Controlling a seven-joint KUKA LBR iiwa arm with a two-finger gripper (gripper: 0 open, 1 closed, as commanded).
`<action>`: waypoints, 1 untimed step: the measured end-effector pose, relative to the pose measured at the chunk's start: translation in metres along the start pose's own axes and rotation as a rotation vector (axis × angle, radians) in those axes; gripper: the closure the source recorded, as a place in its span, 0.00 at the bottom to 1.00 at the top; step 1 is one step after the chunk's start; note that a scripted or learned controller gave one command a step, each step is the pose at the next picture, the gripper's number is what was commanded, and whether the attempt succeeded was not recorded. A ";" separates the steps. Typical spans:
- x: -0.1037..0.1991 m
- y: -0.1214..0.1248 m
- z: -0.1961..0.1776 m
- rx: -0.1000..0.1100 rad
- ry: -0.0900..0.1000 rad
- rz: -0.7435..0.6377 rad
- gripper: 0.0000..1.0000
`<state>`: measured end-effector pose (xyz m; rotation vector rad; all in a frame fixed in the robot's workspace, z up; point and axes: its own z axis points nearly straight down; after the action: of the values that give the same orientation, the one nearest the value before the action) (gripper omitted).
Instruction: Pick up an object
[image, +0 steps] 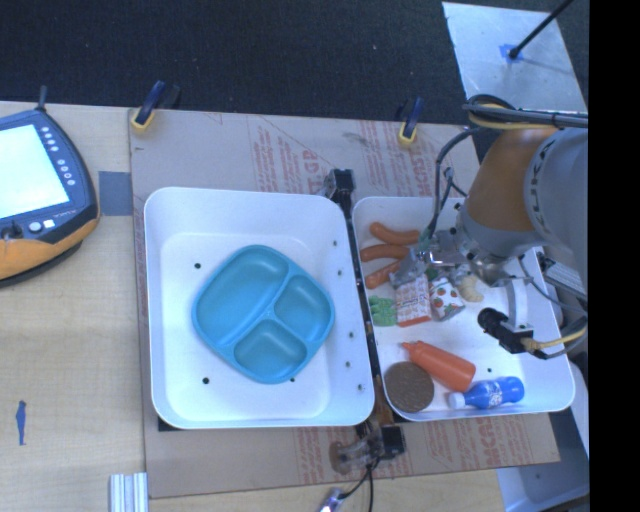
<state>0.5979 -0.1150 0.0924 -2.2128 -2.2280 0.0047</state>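
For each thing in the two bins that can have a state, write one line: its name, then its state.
blue divided plate: flat, right way up, alone in the left bin.
orange bottle: lying on its side.
blue bottle: lying on its side, near the right bin's front rim.
brown disc: lying flat.
hand: low over the right bin's clutter.

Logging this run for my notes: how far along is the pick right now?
Done: the arm has reached over the right bin, with its hand low among the items near the carrot-like sticks and the small packet. In hand: nothing visibly lifted; whether anything is gripped cannot be told. Left: a clear grasp and lift. The orange bottle, brown disc and blue bottle lie untouched.
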 end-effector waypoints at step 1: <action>-0.002 0.000 -0.010 0.002 -0.001 -0.001 1.00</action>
<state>0.5975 -0.1165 0.1023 -2.2113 -2.2284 0.0087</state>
